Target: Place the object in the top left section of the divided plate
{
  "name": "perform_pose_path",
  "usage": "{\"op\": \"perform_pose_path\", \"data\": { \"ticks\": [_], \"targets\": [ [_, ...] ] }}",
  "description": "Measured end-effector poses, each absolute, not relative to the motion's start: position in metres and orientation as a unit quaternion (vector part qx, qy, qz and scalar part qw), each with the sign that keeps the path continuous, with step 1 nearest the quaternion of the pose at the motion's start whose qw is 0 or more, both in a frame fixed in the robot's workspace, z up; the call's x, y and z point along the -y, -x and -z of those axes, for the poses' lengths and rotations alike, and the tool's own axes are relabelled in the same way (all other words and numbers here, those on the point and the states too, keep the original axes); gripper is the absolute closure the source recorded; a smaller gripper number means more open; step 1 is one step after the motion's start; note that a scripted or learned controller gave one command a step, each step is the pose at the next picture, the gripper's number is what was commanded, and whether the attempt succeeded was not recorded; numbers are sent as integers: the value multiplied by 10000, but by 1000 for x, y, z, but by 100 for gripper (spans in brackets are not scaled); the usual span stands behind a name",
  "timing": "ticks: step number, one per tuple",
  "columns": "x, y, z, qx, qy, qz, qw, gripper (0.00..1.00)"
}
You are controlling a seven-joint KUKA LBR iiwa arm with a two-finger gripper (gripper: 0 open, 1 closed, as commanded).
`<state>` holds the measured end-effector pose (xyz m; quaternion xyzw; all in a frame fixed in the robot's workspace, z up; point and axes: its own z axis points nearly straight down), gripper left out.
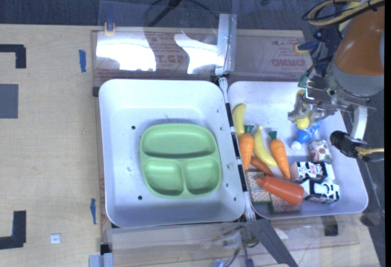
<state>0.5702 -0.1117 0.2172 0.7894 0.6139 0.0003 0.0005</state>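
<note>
Pale plywood covers the bench (pixel 49 156), marked with black corner brackets and bits of blue tape, and dark carpet lies beyond its far edge. At the upper right the gripper (pixel 303 112) hangs over the far part of the right bin (pixel 269 91); whether it is apart or together I cannot tell. Just below it lies a small blue and yellow toy (pixel 303 135). Nearer the front lie a banana (pixel 261 146), carrots (pixel 280 157), a red sausage (pixel 281 188) and small cartons (pixel 311 170). A green divided plate (pixel 180 159) sits in the middle of the left bin (pixel 122 101).
</note>
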Motion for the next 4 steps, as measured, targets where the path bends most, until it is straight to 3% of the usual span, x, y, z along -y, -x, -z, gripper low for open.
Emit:
{"op": "perform_pose_path", "data": {
  "ticks": [1,2,3,4],
  "targets": [
    [139,-576,-189,-5339,-8455,8,-8,100],
    [158,-568,-206,-6232,-7821,0,4,100],
    [149,-658,-291,-6137,-7896,0,9,100],
    [182,-667,-347,-4320,-9019,3,8,100]
  ]
}}
